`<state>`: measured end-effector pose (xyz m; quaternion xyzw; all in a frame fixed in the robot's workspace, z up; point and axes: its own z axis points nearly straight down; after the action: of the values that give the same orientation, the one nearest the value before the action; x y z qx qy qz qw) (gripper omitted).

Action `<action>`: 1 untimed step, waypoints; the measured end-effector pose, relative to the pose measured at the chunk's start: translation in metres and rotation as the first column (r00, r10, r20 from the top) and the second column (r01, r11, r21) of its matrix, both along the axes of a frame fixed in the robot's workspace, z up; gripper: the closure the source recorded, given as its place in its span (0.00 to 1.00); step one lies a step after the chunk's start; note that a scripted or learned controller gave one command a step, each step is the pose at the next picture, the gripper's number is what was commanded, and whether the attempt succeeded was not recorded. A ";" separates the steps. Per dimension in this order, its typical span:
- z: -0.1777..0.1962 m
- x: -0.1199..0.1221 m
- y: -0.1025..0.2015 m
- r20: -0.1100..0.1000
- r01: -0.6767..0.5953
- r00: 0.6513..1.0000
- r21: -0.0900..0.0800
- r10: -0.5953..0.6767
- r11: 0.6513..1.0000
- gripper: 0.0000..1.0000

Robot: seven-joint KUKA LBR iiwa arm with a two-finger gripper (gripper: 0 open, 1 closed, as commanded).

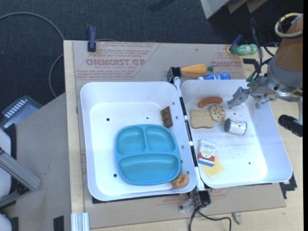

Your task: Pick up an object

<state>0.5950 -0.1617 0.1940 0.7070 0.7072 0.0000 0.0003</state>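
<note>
Dark carpet floor [43, 13] — cardboard-topped bench [120, 61], evenly lit.

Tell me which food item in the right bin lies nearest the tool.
The sausage, the reddish one at the bin's far side. It lies closer to the tool than the cookie or bread slice.

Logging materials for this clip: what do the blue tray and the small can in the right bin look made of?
Blue tray: likely moulded plastic, matte, with uniform colour and soft rounded compartments. Small can: looks metallic, with a shiny silver-grey side, though it could be toy plastic.
</note>
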 end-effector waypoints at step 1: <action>-0.110 -0.005 -0.002 -0.001 0.000 1.000 0.001 0.000 1.000 0.00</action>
<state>0.5895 -0.1642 0.0844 0.7072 0.7070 -0.0002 -0.0003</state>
